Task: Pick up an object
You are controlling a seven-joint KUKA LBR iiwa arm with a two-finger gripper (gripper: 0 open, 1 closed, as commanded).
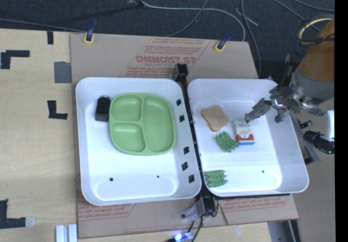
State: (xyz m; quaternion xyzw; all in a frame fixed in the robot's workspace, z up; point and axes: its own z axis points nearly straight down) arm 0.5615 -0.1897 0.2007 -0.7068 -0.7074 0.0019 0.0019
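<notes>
Reaching in from the right, the gripper [255,112] hangs with fingers spread, grasping nothing, just above the small carton [244,132] in the right bin [283,178].

1. One camera, fixed high above the table [32,143], looks down at a slant; the far edge sits toward the top of the frame, with dark floor and cables beyond it.
2. It stands far enough back to take in both white bins whole: the left bin [89,181] at centre-left, the right bin [283,178] at centre-right.
3. The arm [315,69] enters at the right edge, cut off by the frame.
</notes>
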